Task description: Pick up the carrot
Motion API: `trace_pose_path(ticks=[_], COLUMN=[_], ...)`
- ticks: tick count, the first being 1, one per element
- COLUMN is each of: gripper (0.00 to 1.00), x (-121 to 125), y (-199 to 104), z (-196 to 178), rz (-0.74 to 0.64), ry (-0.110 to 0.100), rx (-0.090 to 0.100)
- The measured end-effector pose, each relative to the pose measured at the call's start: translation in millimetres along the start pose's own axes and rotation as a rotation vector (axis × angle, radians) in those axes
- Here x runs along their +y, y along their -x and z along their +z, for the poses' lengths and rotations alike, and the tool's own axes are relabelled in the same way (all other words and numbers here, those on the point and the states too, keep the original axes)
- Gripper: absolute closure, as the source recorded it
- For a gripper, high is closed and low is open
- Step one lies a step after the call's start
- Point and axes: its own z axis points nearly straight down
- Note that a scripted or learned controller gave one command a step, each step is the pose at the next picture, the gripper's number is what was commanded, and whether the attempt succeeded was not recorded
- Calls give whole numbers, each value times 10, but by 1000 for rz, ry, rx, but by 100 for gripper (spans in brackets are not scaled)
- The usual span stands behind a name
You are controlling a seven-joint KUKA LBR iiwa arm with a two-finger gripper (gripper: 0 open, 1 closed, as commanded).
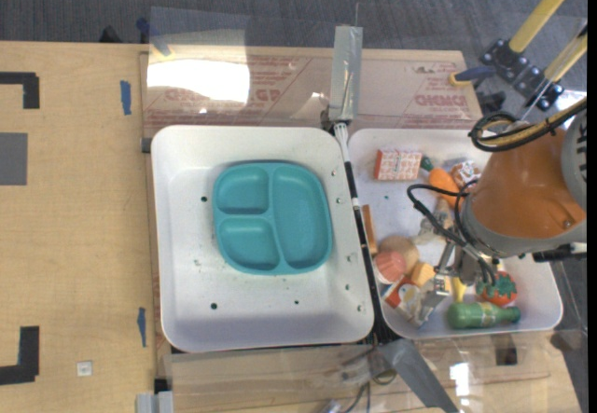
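The carrot is a small orange piece with a green end, lying in the upper middle of the right bin. The arm's orange band hides part of it on the right. My gripper is low in the same bin, nearer the front edge, well below the carrot. It hangs over a cluster of toy foods, beside a yellow wedge and a red piece. The carrot is not in the gripper.
A teal divided plate lies in the left bin. The right bin also holds a pink-and-white box, a peach-coloured ball, a green vegetable and a red tomato-like toy. Black cables loop beside the wrist.
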Motion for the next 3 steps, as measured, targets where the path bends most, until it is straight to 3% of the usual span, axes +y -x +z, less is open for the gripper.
trace_pose_path(ticks=[1,2,3], gripper=[0,0,0], x=[-22,27,-5], y=[-29,-21,-36], z=[33,32,55], rz=[115,-4,50], ry=[-3,1,1], rx=[9,6,14])
